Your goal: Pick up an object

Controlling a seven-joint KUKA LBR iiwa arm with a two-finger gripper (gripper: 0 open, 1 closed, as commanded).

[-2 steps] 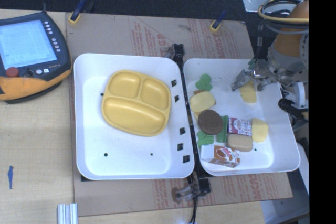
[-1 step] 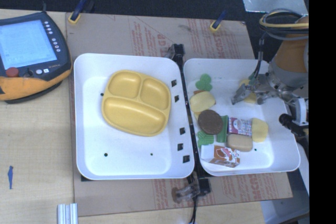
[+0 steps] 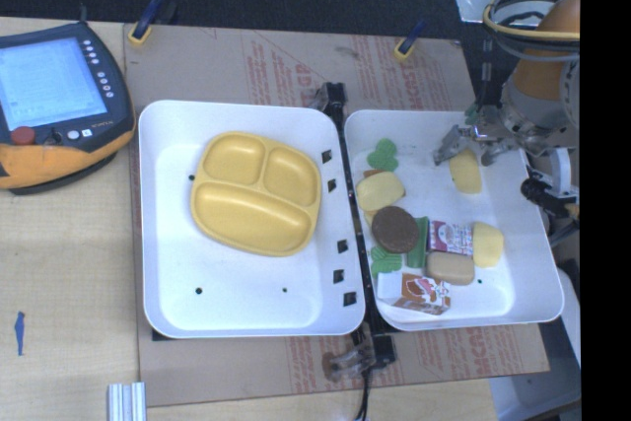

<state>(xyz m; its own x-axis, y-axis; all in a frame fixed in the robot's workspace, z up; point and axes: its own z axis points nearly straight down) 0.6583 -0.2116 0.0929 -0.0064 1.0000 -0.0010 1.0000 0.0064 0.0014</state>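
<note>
Grey arm (image 3: 537, 64) reaches down into the right bin (image 3: 532, 296), fingers (image 3: 449, 149) spread above a yellow block (image 3: 465, 173).

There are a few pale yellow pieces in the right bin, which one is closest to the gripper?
The pale yellow piece at the bin's far side, just below the gripper. The other two yellow pieces lie farther off, by the brown round piece and near the right wall.

2 white bins (image 3: 158, 212), 1 yellow divided tray (image 3: 258, 193), approx 8 food items (image 3: 397, 229), 1 tablet pendant (image 3: 59, 94)
</note>
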